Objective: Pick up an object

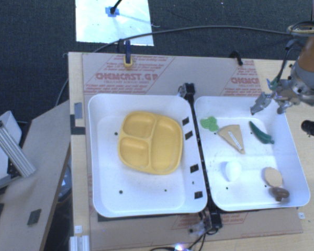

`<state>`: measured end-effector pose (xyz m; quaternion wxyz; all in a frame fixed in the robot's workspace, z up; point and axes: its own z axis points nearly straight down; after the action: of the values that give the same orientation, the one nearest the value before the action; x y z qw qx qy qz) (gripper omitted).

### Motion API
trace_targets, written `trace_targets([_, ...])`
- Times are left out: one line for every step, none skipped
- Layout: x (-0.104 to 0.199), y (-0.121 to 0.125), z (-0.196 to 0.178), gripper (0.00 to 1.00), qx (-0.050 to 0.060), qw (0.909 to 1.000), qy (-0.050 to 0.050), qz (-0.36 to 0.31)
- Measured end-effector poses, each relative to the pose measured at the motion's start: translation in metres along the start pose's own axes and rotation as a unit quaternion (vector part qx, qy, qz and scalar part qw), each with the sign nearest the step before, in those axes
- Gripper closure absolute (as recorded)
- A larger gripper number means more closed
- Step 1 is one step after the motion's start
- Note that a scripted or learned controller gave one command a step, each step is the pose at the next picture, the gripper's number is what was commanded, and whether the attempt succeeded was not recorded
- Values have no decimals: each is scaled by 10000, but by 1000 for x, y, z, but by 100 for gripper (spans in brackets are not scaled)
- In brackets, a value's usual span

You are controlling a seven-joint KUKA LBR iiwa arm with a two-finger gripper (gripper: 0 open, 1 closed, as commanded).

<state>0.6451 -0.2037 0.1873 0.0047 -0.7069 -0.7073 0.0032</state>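
Two white bins sit side by side on the tabletop (162, 67), touching along a black seam that runs from its far edge toward its near edge. In the left bin (102, 192) lies a yellow tray (150, 141) with three compartments, flat and near the middle, well clear of the walls. Just across the seam, in the right bin (298, 184), a small green piece (209, 123) lies close to the inner wall on the far side. Beside it, toward the tabletop's right edge, a tan wedge (233, 137) lies flat with its point aimed toward the near right. Nearer the tabletop's front edge, a white egg (232, 170) rests alone on the bin floor. Further right, a dark green pepper (261, 133) lies slanted, near the wedge but apart from it. In the bin's near right corner a round tan piece (272, 177) touches a small brown lump (279, 194) just in front of it. Above the far right corner of that bin hangs the tool (271, 104), its two grey fingers spread apart with nothing between them, well apart from the pepper below. The grey arm (310, 61) with its orange band rises behind it at the tabletop's right edge.
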Motion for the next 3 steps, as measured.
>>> trace_targets([1,3,-9,0,-66,10000,-14,-16])
trace_targets([8,11,44,0,-52,10000,-10,-28])
trace_targets([9,12,96,0,-55,10000,-12,-34])
